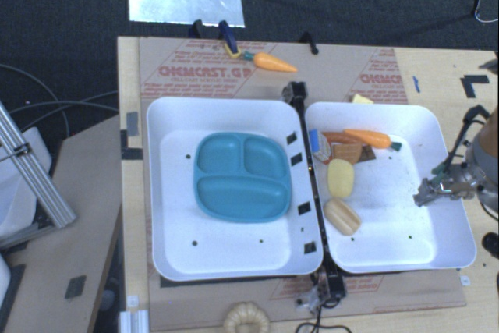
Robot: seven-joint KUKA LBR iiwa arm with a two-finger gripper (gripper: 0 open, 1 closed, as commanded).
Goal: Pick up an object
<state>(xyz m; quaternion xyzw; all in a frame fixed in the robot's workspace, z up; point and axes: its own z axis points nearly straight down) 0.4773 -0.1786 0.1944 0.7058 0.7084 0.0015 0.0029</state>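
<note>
My gripper (433, 191) hangs low over the right side of the right bin (390, 257), reaching in from the right edge. Nothing shows in it. To its left, along the bin's left side, lie a pale yellow oblong piece (341, 178) and a tan bread roll (341, 216). Further back are an orange carrot (368, 138), a brown block (348, 153) and a small blue item (314, 143). The gripper stands well apart from all of them, about a hand's width right of the yellow piece.
The left bin (175, 246) holds a blue divided plate (242, 175). Behind the bins a second carrot (270, 62) lies on the cardboard, and a yellow scrap (361, 99) sits at the right bin's back rim. A beige ring (245, 318) rests at the front edge.
</note>
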